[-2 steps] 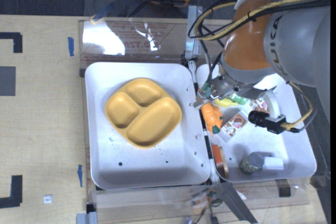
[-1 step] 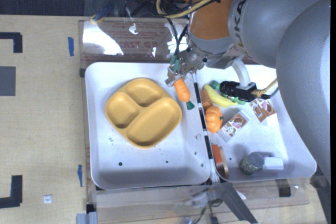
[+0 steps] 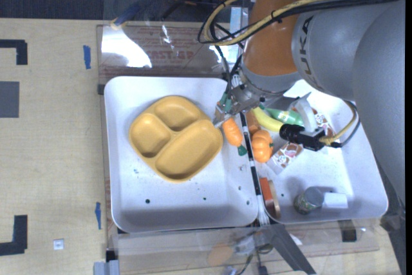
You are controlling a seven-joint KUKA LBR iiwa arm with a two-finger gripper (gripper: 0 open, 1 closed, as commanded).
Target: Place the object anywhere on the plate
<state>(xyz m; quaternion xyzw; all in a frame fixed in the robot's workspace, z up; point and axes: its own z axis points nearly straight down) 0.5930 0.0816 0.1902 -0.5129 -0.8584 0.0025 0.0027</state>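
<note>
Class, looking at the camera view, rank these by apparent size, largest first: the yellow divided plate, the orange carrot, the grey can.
1. yellow divided plate, clearly largest.
2. and 3. grey can and orange carrot look too alike to rank.

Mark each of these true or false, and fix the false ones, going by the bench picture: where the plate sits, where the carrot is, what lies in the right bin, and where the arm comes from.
1. The yellow plate lies in the left bin. True.
2. The carrot rests on the plate. False: it is at the gripper, beside the plate's right edge, above the rim between the bins.
3. The right bin holds a grey can. True.
4. The plate has one flat surface. False: it has three compartments.
5. The arm reaches in from the left. False: from the right.
</note>
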